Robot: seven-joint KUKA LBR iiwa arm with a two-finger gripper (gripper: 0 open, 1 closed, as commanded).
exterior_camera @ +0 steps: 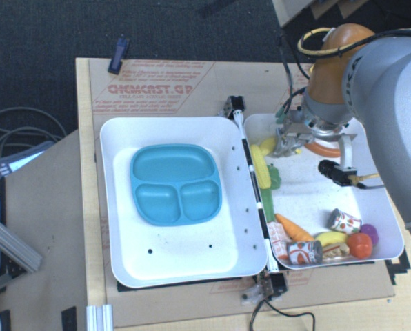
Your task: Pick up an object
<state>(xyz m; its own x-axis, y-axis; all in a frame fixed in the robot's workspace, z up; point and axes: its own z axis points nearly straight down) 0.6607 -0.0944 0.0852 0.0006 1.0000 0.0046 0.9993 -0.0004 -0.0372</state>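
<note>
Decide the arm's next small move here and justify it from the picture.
Probably a short descent: the gripper sits low in the right bin, right beside the corn cob at its left wall, so lowering onto it seems the nearest grasp.

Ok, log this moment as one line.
gripper low in right bin, far-left corner | above corn cob | grasp unconfirmed | blue tray in left bin

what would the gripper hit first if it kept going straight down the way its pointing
Probably the yellow corn cob along the right bin's left wall; the gripper points down just beside its upper end. Depth is hard to judge, so it may meet bare bin floor instead.
</note>
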